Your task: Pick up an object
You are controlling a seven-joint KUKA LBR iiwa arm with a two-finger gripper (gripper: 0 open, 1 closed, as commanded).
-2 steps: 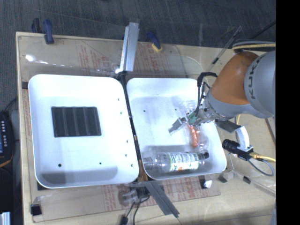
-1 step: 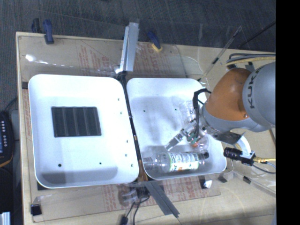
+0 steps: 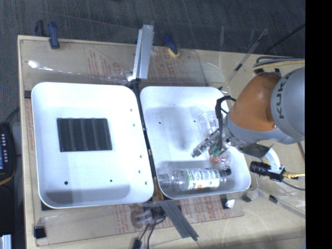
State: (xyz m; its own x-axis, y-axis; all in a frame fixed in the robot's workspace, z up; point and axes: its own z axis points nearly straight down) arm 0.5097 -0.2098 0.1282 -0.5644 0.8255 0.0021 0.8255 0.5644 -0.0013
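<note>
Camera view: overhead, slanted, bench with two white bins side by side.
Left bin: holds a dark ribbed rectangular pad, lying flat near its middle.
Right bin: holds a clear plastic bottle on its side along the near wall, dark cap pointing right.
Arm: enters from the right, orange band above the wrist, bent over the right bin.
Gripper: low inside the right bin, just above the bottle, beside a small crumpled clear item.
Fingers: state cannot be told; clutter hides the tips.
Bottle contact: none visible.
</note>
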